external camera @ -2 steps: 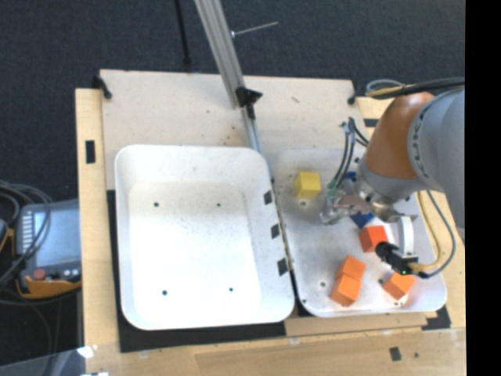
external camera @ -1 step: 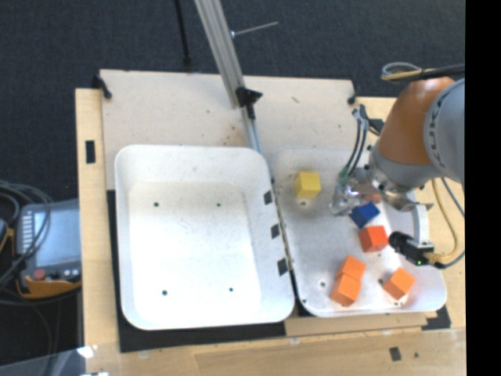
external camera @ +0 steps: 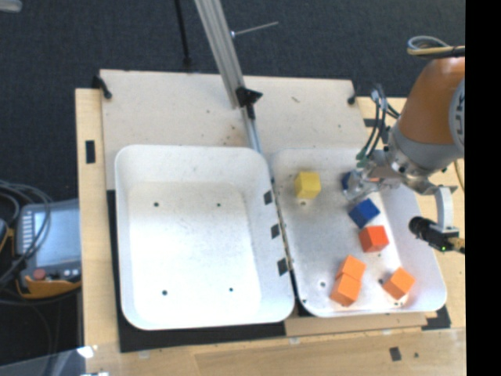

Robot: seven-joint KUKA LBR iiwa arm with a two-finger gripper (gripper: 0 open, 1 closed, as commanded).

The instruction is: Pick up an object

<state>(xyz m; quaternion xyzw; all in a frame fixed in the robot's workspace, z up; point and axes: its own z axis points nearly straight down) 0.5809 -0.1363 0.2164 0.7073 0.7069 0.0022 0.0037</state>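
A: Camera view. Pincer [external camera: 356,185] low over the right bin [external camera: 313,308], at its far side. Blue block [external camera: 363,211] just below the tips, nearest candidate. Red block [external camera: 373,238] right behind the blue one, touching or nearly so. Yellow block [external camera: 307,185] off to the pincer's left, standing alone.

B: Advice for the grab?

A: Judged only: drop straight onto the blue block, square to its flat sides, clear of the red neighbour. Yellow an easier pick, free all round.

B: Pincer apart or together?

A: Cannot tell; tips lost among wrist hardware and cables. Nothing seen between them. Orange blocks [external camera: 349,279] further off, near the front wall. Arm [external camera: 430,116] cut off at the frame's right.
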